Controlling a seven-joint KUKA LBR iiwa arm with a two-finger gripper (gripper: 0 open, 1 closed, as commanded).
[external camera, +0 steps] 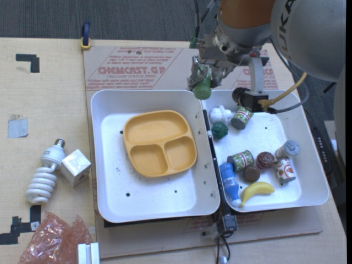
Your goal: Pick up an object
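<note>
My gripper [203, 84] hangs over the far end of the wall between the two bins. A small round green object [202, 90] sits between its fingertips, lifted above the bin rim, and the gripper is shut on it. Below in the right bin [308, 164] lie a white figure [221, 114], a dark green ball [219, 130], a tilted can [240, 117], a green-labelled can [241, 159], two brown balls [265, 159], a blue bottle [228, 181], a banana [256, 191] and a red-labelled can [285, 171].
The left bin [110, 191] holds a yellow divided tray [160, 143]. On the bench to the left lie a light bulb [44, 175], a white cube [76, 166] and a crinkled red bag [55, 241]. The arm's grey body fills the upper right.
</note>
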